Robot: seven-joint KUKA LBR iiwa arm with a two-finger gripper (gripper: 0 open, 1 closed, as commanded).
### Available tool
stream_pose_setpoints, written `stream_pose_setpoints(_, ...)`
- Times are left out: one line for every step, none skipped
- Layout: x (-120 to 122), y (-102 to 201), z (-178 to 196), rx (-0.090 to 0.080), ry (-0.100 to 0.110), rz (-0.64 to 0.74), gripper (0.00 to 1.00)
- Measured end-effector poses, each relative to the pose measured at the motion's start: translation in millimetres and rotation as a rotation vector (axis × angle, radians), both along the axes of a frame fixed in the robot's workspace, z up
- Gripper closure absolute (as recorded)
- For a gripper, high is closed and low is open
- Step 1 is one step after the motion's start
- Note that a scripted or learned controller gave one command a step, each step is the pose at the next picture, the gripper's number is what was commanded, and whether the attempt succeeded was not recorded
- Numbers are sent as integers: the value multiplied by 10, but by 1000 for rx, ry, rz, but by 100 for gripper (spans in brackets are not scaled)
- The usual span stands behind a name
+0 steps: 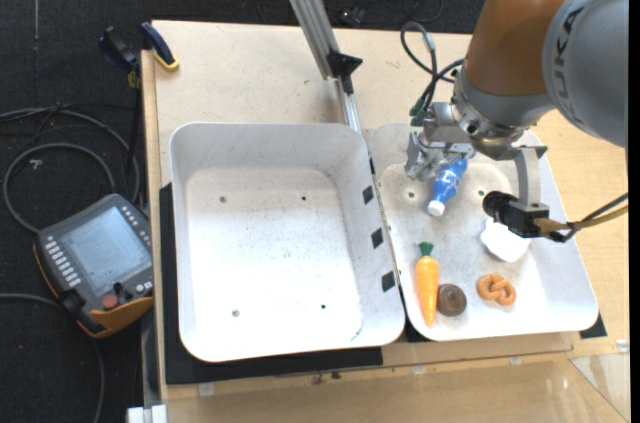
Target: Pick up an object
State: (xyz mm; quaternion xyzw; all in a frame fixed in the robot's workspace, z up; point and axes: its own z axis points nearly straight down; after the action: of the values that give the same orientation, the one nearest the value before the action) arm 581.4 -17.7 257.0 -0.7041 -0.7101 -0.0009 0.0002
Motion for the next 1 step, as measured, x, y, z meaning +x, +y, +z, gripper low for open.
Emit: stream_pose_setpoints(26,472,-127,0,3,-1,100)
